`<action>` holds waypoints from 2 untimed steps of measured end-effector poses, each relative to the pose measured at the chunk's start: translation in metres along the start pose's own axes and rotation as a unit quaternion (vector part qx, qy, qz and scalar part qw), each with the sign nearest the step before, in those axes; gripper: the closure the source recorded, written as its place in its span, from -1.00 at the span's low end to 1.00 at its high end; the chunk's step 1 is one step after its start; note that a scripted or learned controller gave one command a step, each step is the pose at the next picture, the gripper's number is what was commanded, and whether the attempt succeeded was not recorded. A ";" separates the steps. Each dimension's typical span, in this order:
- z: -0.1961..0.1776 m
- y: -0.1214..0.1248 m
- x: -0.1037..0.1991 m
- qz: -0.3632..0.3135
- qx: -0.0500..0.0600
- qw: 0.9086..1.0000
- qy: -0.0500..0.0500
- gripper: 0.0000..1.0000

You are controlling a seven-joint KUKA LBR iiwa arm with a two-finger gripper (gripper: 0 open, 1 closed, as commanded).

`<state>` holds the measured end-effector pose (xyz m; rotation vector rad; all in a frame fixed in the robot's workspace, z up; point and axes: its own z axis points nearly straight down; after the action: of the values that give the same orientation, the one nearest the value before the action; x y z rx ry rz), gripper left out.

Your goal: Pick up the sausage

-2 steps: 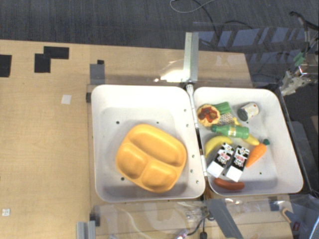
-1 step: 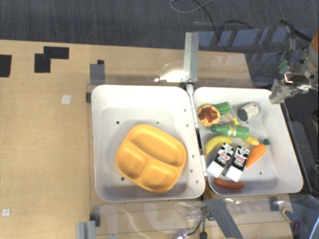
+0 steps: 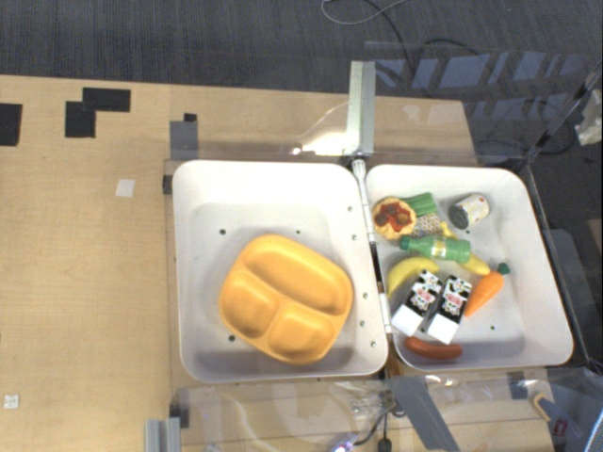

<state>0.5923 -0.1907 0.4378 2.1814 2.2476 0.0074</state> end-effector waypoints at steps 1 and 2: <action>0.000 0.000 0.000 0.000 0.001 1.000 0.000 -1.00; -0.012 0.002 0.001 -0.003 -0.004 1.000 -0.002 1.00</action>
<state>0.5937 -0.1900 0.4502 2.1692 2.2475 0.0116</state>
